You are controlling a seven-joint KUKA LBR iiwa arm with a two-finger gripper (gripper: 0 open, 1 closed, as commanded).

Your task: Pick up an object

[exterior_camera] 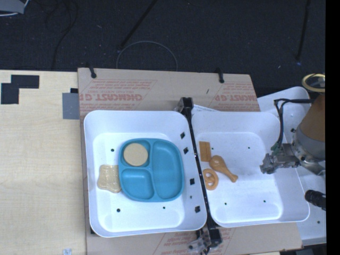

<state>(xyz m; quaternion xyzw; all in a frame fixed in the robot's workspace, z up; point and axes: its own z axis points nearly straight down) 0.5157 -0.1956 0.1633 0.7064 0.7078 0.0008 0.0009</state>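
Observation:
In the right bin [249, 211], three small toy foods lie near its left wall: a tan rectangular cracker [204, 149], an orange-tan spoon-shaped piece [223, 168] and a pretzel [210, 180]. My gripper [270, 164] hangs over the right side of this bin, well to the right of those pieces, with nothing visibly between its tips. In the left bin [101, 126] sits a blue divided plate [159, 180] with a round beige cookie [135, 154] in its upper-left compartment. A pale toast-like piece [109, 178] lies against the plate's left edge.
A black divider clamp [192, 158] runs between the two bins. Brown cardboard [159, 92] lies under and behind them. The arm's wrist with its orange band [317, 122] and cables stands at the right bin's right rim. Bare white floor spans the right bin's middle.

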